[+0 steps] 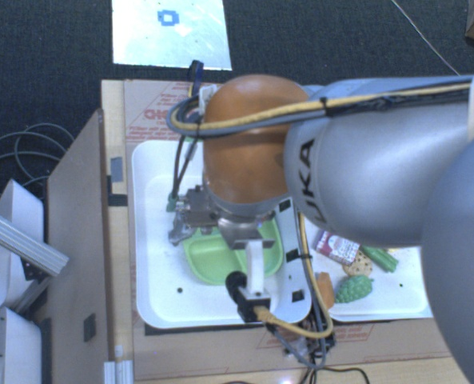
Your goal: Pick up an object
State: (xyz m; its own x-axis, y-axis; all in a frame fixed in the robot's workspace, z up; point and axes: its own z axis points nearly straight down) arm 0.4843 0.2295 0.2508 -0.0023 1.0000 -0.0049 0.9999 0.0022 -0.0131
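The big grey arm (380, 166) hung over the green dish (213, 262) in the left bin (153, 238). I could not tell the gripper's state, so nothing looked picked up yet.

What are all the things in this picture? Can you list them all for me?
bins: two, white, side by side on the bench
dish: one, light green, in the left bin under the arm
bumpy toy: one, green, in the right bin
small packet: one, red and white, in the right bin
sheet: one, pale with a blue mark, on the dark floor at the top
arm: one, grey with an orange band, reaching from the right over the left bin
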